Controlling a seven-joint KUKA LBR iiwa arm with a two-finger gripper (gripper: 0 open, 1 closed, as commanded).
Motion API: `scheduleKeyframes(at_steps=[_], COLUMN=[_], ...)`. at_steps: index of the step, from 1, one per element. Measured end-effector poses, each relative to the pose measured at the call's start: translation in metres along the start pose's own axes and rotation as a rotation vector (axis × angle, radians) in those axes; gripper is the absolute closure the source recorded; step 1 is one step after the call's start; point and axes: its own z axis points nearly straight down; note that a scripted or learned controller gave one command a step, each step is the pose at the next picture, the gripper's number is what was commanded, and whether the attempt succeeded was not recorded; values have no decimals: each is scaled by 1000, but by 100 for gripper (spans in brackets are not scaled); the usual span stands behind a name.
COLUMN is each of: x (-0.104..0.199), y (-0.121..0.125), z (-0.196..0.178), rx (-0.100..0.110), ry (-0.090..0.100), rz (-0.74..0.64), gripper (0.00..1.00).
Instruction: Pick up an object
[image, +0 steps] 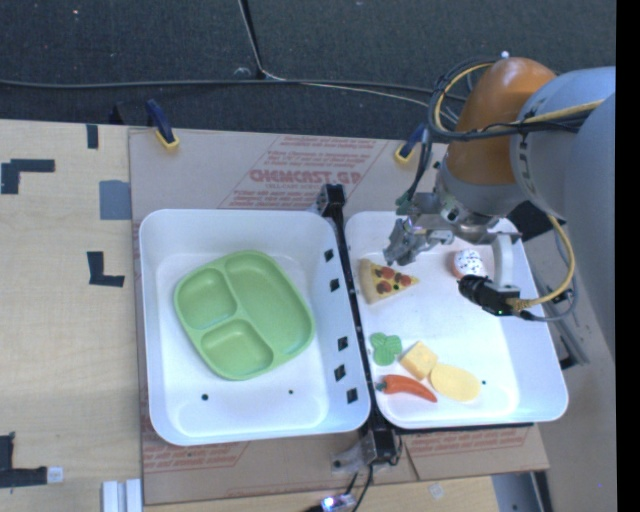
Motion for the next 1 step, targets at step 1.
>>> scheduleKeyframes(at_steps=[1], x=[46], y=[-6], z=[-1], rx=[1], ry=[0], rz=[1], gripper=[100])
